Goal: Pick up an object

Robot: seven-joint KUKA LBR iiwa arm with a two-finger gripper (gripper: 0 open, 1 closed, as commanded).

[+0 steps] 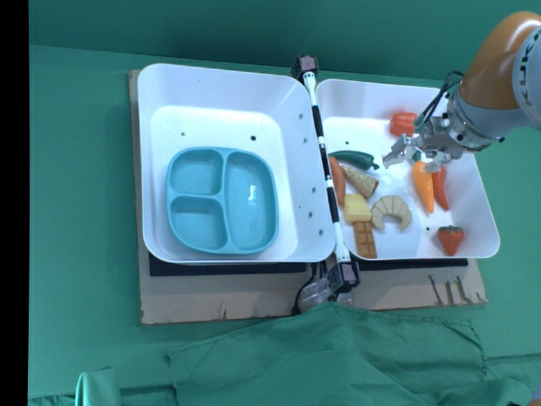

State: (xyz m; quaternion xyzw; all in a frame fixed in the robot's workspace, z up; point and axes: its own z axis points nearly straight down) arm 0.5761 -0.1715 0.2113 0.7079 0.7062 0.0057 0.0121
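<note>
The right bin holds several toy foods. An orange carrot and a red chili lie side by side, with a red pepper further back. A strawberry is at the front right. A croissant, a cheese wedge, a yellow block and a waffle piece cluster near the divider, beside a green chili and an orange sausage. My gripper hovers just above the carrot's top end, open, with nothing between its fingers.
The left bin holds a light blue divided plate. A black-and-white rail separates the bins. Green cloth covers the bench in front. The arm comes in from the upper right over the right bin's far corner.
</note>
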